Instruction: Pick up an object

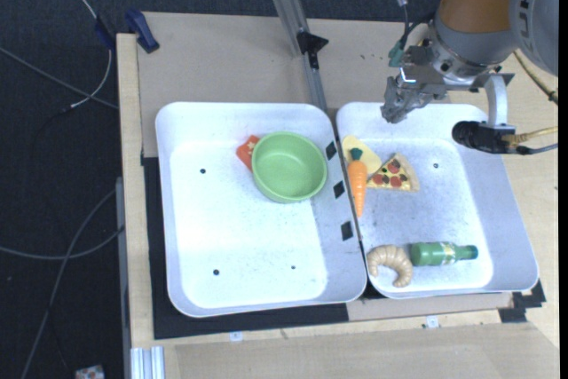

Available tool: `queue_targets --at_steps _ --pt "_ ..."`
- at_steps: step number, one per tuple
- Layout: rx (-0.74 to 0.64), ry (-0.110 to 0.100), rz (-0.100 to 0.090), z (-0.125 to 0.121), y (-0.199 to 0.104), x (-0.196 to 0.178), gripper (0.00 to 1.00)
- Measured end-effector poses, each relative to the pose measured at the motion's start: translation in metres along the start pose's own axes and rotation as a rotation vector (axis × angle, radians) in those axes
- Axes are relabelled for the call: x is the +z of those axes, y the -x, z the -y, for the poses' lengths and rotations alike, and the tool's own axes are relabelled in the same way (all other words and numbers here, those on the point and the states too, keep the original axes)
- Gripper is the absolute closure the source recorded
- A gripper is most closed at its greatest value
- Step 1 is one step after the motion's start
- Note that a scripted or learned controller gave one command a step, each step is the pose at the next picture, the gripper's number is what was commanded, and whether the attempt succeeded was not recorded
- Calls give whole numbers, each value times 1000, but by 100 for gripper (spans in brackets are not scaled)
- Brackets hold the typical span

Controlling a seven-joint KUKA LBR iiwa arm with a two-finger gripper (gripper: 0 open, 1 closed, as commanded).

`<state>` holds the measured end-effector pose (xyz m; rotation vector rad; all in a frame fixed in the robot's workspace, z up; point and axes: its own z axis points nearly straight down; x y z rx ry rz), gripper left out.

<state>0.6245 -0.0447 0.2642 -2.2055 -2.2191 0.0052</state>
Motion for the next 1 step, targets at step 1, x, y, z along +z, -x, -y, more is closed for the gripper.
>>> queue_targets --at_steps 1 --pt "1 -4 1 30 -45 17 100"
